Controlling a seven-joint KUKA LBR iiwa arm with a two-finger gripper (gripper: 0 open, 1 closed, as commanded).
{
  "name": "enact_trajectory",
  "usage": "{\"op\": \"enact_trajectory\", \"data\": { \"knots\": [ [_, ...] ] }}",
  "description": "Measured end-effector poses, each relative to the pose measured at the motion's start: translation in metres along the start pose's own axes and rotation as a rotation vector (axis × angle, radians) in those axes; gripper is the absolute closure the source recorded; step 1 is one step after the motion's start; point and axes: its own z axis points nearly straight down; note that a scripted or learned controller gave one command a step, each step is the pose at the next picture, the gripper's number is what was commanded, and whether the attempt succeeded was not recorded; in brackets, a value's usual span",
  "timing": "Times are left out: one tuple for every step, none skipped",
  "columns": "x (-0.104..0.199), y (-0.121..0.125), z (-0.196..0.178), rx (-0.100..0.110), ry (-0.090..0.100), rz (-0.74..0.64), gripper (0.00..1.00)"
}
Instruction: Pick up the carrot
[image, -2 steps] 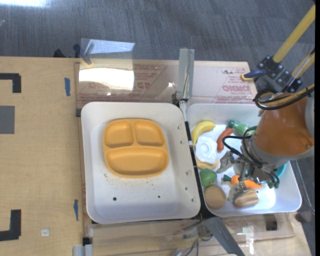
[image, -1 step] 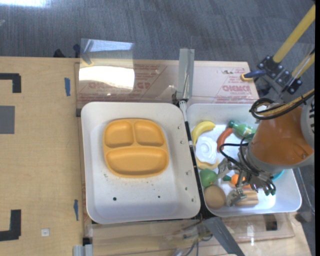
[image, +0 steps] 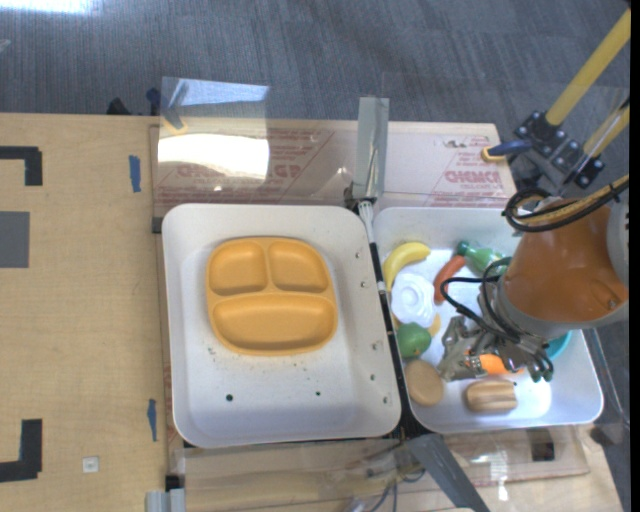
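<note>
jaws low in right bin (image: 590, 400) near its front edge, pinching something orange, looks like the carrot (image: 490, 364); a second carrot (image: 450, 268) lies near the back edge

bins (image: 190, 330): white plastic, smooth, faintly speckled
tray (image: 270, 295): orange plastic, matt, smooth
bench (image: 80, 300): tan board, matt, wood-like grain
sheet (image: 215, 150): clear film, shiny, glaring
arm band (image: 560, 270): orange, glossy shell
carrot (image: 449, 269): orange plastic look, smooth
banana (image: 403, 257): yellow, glossy plastic
bun (image: 490, 396): tan, matt
floor (image: 300, 50): grey carpet, rough weave
</note>
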Motion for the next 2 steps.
{"op": "enact_trajectory", "data": {
  "knots": [
    [-0.003,0.001,-0.01,0.001,-0.008,-0.001,1.0],
    [-0.005,-0.093,0.014,-0.005,0.021,-0.17,1.0]
  ]
}}
